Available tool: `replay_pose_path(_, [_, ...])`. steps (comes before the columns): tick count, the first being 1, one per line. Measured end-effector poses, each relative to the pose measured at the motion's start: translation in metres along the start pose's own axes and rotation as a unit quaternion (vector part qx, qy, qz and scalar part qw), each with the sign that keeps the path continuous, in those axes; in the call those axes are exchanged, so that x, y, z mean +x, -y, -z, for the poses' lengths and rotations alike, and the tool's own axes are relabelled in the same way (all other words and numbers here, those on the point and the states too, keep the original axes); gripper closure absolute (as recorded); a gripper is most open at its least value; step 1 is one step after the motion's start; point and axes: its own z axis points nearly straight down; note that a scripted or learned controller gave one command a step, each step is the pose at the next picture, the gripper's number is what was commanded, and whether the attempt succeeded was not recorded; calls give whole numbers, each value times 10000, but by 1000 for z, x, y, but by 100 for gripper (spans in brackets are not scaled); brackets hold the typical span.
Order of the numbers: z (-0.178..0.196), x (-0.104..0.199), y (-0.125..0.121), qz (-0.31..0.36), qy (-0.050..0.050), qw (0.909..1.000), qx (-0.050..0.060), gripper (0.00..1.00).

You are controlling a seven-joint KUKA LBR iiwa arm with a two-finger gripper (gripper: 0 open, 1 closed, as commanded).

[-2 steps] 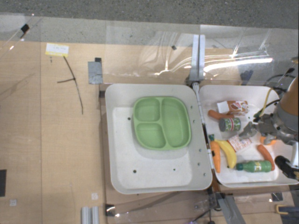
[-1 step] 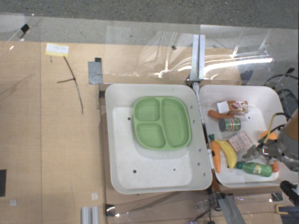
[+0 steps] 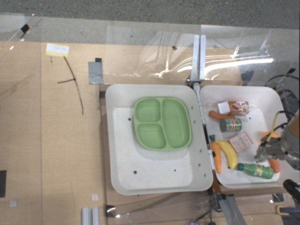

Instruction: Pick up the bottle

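Note:
The green bottle [image 3: 256, 170] lies on its side near the front edge of the right bin [image 3: 262, 95], cap end pointing left, with a yellow band on its body. My gripper [image 3: 264, 156] hangs just above and slightly right of the bottle, reaching in from the right. It is open and nothing sits between its fingers. The fingertips are a little behind the bottle's body and apart from it.
The right bin also holds a banana [image 3: 229, 153], a carrot [image 3: 216, 156], a small can [image 3: 230, 124], a sausage [image 3: 217, 116], flat packets [image 3: 240, 141] and an orange item [image 3: 273, 165] beside the bottle. A green divided plate [image 3: 162, 123] lies in the left bin [image 3: 154, 172].

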Motion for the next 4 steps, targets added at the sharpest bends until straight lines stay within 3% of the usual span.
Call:
replay_pose_path(1, [39, 54, -89, 710, -8, 9975, 6, 100])
replay_pose_path(2, [39, 54, -89, 708, -7, 9975, 11, 0])
replay_pose_path(3, [0, 77, -156, 1431, 46, 9897, 23, 0])
replay_pose_path(4, [38, 59, -65, 2880, -7, 9576, 1, 0])
